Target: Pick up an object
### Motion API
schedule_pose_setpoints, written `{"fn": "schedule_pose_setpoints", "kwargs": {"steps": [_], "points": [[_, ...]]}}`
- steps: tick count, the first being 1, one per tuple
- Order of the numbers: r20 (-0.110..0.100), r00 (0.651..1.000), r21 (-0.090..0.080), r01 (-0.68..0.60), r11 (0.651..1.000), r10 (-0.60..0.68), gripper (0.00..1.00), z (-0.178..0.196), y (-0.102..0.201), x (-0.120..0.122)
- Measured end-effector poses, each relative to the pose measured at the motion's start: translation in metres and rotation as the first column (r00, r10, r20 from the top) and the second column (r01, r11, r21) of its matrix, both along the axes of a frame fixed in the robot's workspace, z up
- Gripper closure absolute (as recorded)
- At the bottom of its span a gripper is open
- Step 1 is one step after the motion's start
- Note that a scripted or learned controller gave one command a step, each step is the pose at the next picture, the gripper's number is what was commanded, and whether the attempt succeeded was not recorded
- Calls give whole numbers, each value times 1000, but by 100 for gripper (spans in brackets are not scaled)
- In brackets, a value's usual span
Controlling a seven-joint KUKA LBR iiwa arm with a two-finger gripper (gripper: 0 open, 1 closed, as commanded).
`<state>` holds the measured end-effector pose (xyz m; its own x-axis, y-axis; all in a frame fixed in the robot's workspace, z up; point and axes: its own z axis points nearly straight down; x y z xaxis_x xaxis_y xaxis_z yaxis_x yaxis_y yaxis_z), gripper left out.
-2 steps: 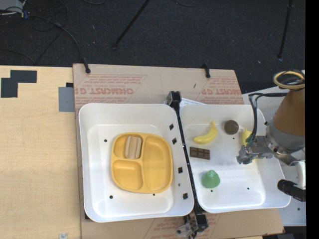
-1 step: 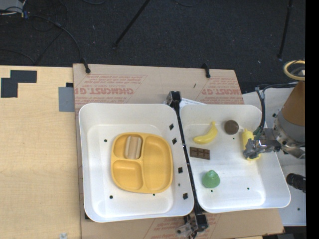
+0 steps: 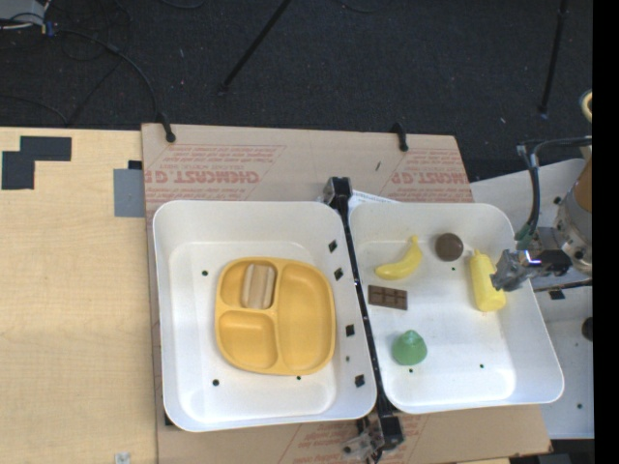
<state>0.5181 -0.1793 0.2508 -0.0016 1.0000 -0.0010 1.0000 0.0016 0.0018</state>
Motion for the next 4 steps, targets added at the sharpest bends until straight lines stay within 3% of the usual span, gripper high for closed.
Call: {"fn": "schedule_pose_setpoints", "kwargs": {"steps": [4], "points": [[-8, 1000, 3, -4, 1000, 4, 100, -28, 220, 4]]}}
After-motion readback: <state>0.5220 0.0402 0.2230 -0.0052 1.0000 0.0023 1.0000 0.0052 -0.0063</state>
